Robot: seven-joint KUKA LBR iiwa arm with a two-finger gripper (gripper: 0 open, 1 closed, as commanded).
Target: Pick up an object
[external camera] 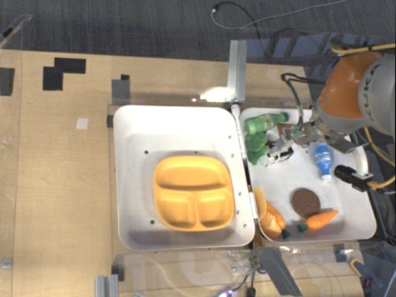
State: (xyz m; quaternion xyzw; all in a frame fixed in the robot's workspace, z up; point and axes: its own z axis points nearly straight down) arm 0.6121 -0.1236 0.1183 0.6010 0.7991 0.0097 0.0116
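Nearest the camera, at the near edge of the right bin (pixel 346 231): an orange carrot (pixel 320 219) with green stub, and a bread-like orange piece (pixel 270 218) leaning at the near-left wall. Just beyond the carrot, a round brown cookie (pixel 305 201). Further in, a small blue bottle (pixel 323 159) lies on the bin floor. Far-left corner holds a green bottle (pixel 265 124) with a green leafy toy (pixel 256 145) just beside it. My pincer (pixel 279 153) sits low over that far-left area, near the green leafy toy; can't tell whether it's released or clenched, too cluttered there. Nothing visibly between it. Left bin (pixel 133 166) holds one yellow divided tray (pixel 193 190), three compartments, centred slightly near. Both bins sit side by side on the wooden desk (pixel 55 197).
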